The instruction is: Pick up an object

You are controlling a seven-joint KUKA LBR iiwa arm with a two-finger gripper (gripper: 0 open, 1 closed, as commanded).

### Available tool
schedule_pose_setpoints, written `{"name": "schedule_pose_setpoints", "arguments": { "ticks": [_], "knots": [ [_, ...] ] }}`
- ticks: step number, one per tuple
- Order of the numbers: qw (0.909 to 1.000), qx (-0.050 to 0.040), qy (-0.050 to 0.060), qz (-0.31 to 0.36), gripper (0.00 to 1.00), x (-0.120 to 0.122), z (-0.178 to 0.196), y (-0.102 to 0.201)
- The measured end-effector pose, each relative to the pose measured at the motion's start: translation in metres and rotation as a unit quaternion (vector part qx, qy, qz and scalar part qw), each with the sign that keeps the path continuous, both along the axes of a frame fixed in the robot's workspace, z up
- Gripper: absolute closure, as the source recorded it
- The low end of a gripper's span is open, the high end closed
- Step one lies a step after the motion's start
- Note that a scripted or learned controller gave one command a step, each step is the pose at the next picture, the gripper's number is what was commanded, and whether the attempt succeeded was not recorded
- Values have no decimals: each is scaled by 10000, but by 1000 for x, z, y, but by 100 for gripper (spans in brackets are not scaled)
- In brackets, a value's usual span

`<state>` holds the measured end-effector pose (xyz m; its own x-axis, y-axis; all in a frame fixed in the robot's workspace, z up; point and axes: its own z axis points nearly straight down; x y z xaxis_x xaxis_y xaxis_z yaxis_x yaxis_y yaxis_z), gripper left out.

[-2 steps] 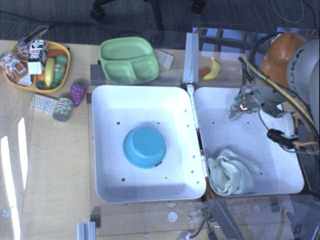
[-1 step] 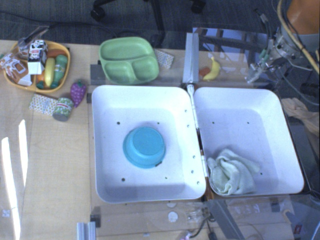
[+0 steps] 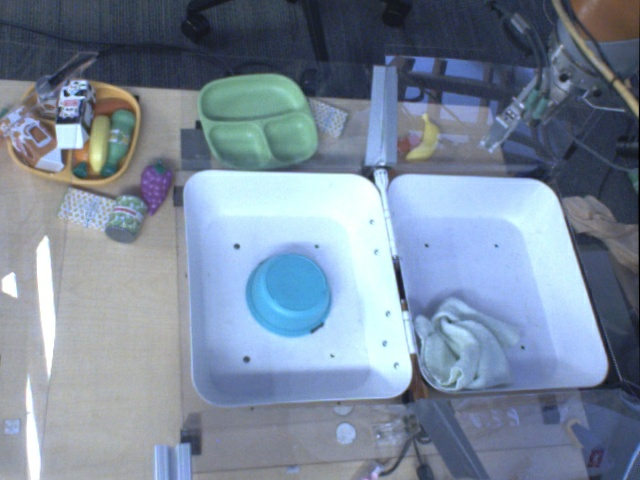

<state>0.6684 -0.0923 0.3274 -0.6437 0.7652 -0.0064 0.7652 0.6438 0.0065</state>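
The gripper (image 3: 500,126) hangs outside the right bin (image 3: 560,218), past its far right corner and above the floor there, holding nothing. It is small and seen at a slant, so I cannot tell whether it is open or closed. The arm (image 3: 590,38) leads away from it toward the top right, its orange band at the frame's corner.

A crumpled pale cloth (image 3: 465,343) lies inside the right bin, in its near left corner, touching the left wall. The rest of the bin floor is bare white.

The left bin (image 3: 215,348) sits edge to edge with the right bin on its left side. A blue bowl (image 3: 290,293) rests upside down near the middle of that bin's floor, well apart from the cloth and from the gripper.

Behind the right bin's far left corner lies a toy banana (image 3: 428,136). Farther left of the right bin, beyond the left bin's far edge, sits a green divided plate (image 3: 255,118). Farther left again, on the wooden bench, are purple toy grapes (image 3: 155,183), a small can (image 3: 125,218) and a yellow dish (image 3: 128,118) filled with toy food.
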Motion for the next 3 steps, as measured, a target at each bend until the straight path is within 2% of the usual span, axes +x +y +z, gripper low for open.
{"name": "schedule_pose_setpoints", "arguments": {
  "ticks": [1,2,3],
  "knots": [
    [9952,-2,22,977,100,-3,-163,2],
    [9999,4,3,-151,100,-18,-60,34],
    [9906,-8,-1,1368,100,-84,27,51]
  ]
}}
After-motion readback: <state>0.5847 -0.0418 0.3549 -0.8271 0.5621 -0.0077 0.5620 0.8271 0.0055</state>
